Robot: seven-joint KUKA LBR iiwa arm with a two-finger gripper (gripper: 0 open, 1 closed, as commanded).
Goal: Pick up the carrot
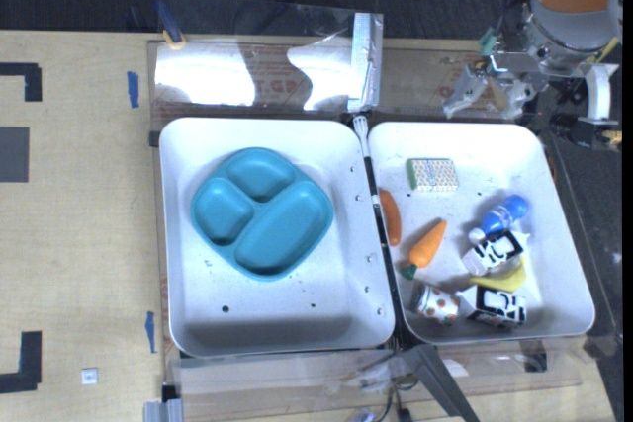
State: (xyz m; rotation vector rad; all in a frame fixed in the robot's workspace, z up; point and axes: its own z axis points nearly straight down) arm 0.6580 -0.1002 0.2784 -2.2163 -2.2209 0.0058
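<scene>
Orange carrot [428, 243] sits in the right bin [564, 212], tip pointing away from the blue toy [504, 213] and toward the left wall, next to a darker orange piece [391, 216]. Claw [487, 86] hangs above the bin's far rim, well apart from the carrot, and honestly I can't tell its state. I'd drop straight down and pinch across the carrot's fat middle. White bin floor, wooden bench [69, 242], dark floor behind.

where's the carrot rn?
The carrot lies in the right bin, left of centre, tilted, between an orange sausage-like piece by the divider and the blue-capped toy bottle. The gripper is above the bin's far edge.
</scene>
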